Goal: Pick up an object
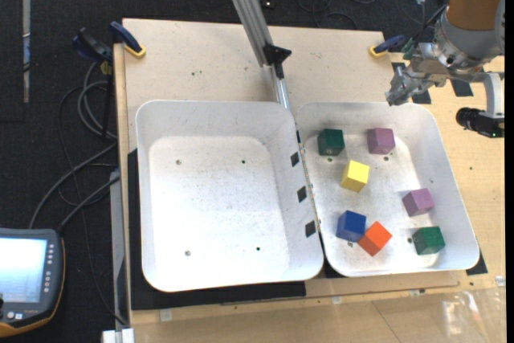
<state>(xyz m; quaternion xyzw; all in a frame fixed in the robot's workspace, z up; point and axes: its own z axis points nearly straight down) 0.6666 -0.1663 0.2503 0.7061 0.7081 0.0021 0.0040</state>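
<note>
Overhead, the end effector (399,95) hovers above the right bin's (450,173) far rim.

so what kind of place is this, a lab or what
Most likely a robotics lab or test bench. A robot arm reaches over two white bins, one holding small coloured blocks such as the yellow block. Loose cables and a handheld control screen lie beside the bench.

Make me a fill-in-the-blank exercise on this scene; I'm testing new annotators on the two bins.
1. All seven small cubes lie in the ___ white plastic bin.
2. The orange cube touches the ___ cube.
3. The single yellow cube sits below the upper dark ___ cube.
4. The robot gripper hangs over the bin's upper ___ corner.

Missing words: right; blue; green; right
</note>
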